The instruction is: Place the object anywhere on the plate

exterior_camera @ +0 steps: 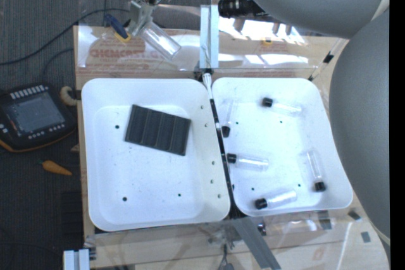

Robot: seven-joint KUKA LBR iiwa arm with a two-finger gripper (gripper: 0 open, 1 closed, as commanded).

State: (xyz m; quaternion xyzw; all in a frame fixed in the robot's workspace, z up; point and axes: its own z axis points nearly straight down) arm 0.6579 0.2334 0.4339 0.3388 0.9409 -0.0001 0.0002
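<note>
A dark ribbed plate [158,129] lies flat in the left white bin [87,155], toward its back half. High above the bench, beyond that bin's far edge, my gripper [143,23] hangs from the grey arm. A clear vial [163,43] slants down to the right from between its fingers, so the gripper is shut on the vial. The vial is up in the air, behind and above the plate, and touches nothing else.
The right white bin [334,155] holds several clear vials with black caps, such as one vial [281,105] at the back and another [275,200] near the front. A metal post [209,35] stands behind the bins' divider. A teach pendant [31,117] lies left of the bench.
</note>
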